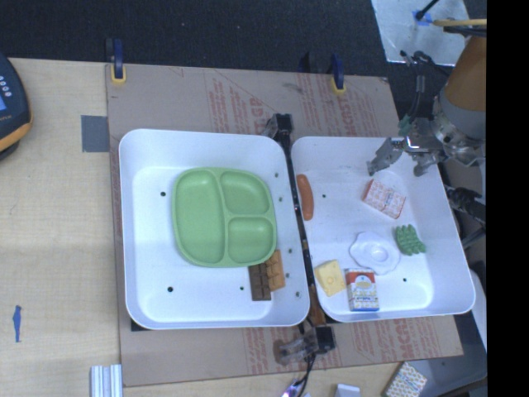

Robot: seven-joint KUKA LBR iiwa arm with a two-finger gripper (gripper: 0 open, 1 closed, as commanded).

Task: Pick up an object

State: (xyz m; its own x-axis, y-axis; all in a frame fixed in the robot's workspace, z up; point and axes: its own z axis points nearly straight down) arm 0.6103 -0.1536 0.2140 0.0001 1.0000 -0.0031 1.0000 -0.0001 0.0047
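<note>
In the right bin (430,296) lie an orange sausage (305,197), a pink-and-white packet (384,198), a green leafy toy (408,239), a white fried egg (374,252), a yellow cheese wedge (330,277) and a small red-and-white carton (361,291). My gripper (402,165) hangs over the far right part of this bin, just beyond the pink packet. Its fingers are spread open with nothing between them. The left bin (140,222) holds a green divided plate (223,216) and a brown chocolate bar (266,275).
The bins sit on a cardboard sheet (207,98) held by blue clamps (117,60) at the far edge. A yellow-and-black device (10,106) lies at the far left of the bench. Small clips (281,125) join the bins in the middle.
</note>
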